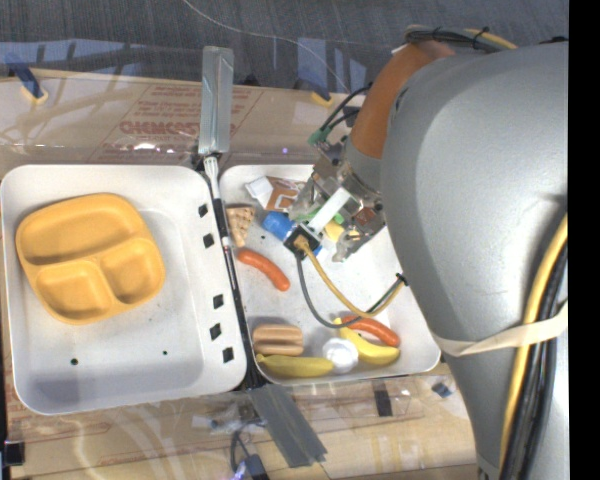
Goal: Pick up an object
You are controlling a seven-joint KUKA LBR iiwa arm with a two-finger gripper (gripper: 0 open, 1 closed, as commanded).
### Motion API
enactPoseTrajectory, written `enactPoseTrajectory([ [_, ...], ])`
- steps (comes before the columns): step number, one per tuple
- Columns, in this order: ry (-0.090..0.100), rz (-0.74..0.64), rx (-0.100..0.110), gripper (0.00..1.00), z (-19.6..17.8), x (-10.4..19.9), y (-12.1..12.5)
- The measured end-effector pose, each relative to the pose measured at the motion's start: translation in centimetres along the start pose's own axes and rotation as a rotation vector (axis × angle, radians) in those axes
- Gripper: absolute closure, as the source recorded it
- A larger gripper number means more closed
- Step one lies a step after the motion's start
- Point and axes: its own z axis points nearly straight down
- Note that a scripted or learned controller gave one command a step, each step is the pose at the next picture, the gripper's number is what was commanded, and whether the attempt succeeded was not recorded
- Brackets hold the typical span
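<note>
my gripper (318,230) hangs low over the upper part of the right bin (412,298), and my own wrist and its cabling sit over the tip, so i cannot tell how it is set or whether it has hold of anything. crowded right beneath it are a small blue object (276,224), an orange and white packet (279,194) and a tan waffle-like piece (241,224) against the divider between the bins. an orange sausage (265,268) lies just below that cluster, apart from it. along the near edge sit a hot dog bun (278,339), a banana (294,366), a white round piece (339,352), a second banana (373,351) and a red-orange sausage (372,328) touching it. a yellow cable (320,278) loops across the bin floor. the left bin (110,353) holds a yellow divided tray (88,256), well apart from my arm.
</note>
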Motion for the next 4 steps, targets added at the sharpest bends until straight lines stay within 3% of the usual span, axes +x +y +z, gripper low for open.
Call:
enactPoseTrajectory([
  [1, -0.007, 0.174, 0.006, 0.00, 7.1, 3.3, 3.0],
  [2, -0.008, 0.193, 0.006, 0.00, 8.2, -0.3, 0.6],
  [3, -0.020, 0.278, 0.020, 0.00, 10.3, 3.4, 3.5],
  [4, -0.011, 0.126, 0.022, 0.00, 10.2, 2.0, 4.6],
])
